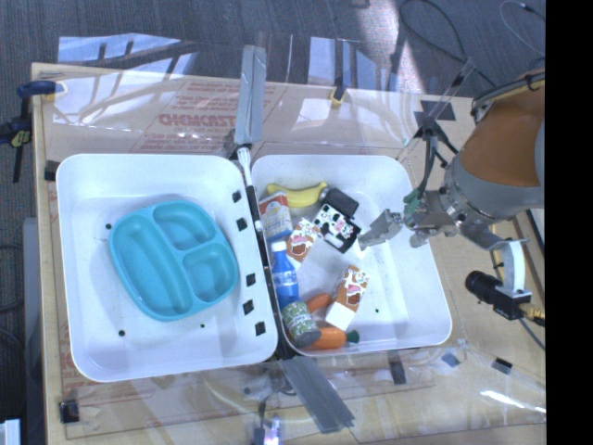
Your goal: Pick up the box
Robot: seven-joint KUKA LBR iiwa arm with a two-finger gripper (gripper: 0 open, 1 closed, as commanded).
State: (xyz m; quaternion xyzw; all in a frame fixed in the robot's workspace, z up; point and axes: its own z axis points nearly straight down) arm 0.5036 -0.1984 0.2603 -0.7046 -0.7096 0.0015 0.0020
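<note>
Pick not done: box (334, 226) lies in right bin (422, 286) w/ other items. Gripper (378, 229) hovers beside it; I cannot tell its opening, nothing seen held.

You see the box (334, 226), black-and-white patterned with a black end, lying flat and skewed in the right bin (422, 276), near its back, just right of the banana (298, 195).

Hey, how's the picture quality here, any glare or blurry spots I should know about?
Camera view: bright glare streaks cross the clear sheeting behind the bins; the gripper looks soft and smeared; the white right bin is evenly lit, with small items like the carton box fairly sharp; the blue tray shows clean edges.
</note>
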